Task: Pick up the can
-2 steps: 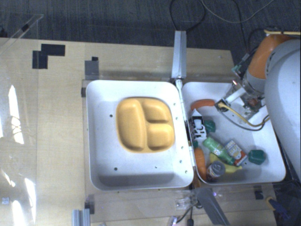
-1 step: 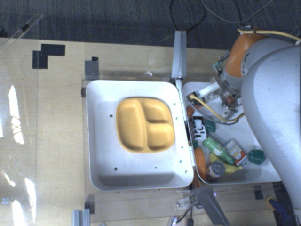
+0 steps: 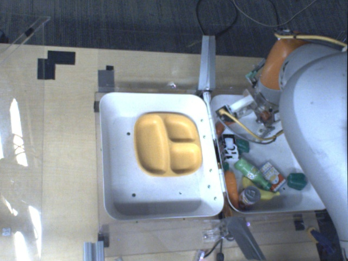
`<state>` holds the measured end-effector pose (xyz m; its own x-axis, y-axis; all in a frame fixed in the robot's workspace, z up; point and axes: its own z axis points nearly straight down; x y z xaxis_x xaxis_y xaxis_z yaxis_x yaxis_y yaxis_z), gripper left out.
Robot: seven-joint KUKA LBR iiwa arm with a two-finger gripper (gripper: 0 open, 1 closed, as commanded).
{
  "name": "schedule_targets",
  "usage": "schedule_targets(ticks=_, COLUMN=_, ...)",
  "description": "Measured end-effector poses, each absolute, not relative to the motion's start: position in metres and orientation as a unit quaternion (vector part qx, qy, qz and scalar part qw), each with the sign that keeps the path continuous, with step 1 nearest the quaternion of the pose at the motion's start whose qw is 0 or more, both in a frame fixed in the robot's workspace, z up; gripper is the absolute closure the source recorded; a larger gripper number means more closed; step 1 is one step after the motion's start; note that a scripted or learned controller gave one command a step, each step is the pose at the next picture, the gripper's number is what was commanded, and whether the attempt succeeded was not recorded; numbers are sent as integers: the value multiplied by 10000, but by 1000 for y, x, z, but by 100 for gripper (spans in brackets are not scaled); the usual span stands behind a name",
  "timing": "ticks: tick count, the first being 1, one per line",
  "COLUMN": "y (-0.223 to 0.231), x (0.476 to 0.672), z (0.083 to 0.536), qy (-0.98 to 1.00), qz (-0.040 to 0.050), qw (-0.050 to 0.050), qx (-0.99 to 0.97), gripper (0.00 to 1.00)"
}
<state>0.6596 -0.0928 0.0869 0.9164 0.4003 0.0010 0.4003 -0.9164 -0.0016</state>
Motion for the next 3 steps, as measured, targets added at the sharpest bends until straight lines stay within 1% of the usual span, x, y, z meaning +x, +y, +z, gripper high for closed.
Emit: schedule_targets(ticks=3, y=-93, x=660, z=87, qy=-2045, qz=-3, qw=9, qx=-9789, gripper=0)
